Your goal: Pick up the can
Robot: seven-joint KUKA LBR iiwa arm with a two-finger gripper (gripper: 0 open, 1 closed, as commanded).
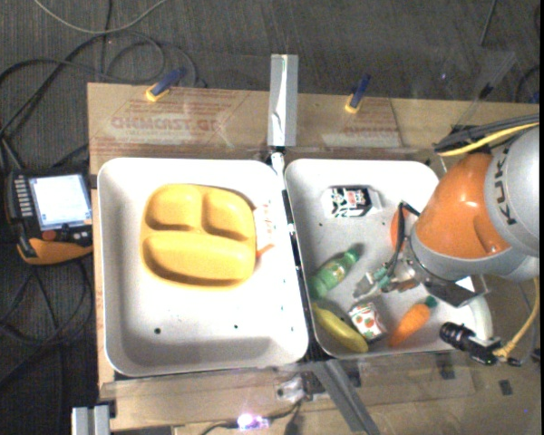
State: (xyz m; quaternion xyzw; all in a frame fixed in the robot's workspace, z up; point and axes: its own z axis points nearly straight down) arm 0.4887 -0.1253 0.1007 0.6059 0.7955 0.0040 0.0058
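The can (351,200), black and white, lies on its side near the back of the right bin (417,175). My gripper (381,282) hangs low over the middle of that bin, below the orange wrist band (458,225). It sits well in front of the can and a little to its right, apart from it. It hovers between a green bottle (334,272) and a carrot (410,324).
A banana (338,329) and a small red-and-white carton (366,320) lie at the right bin's front edge. The left bin (127,333) holds a yellow divided tray (200,234). A metal post (282,98) stands behind the divider between the bins.
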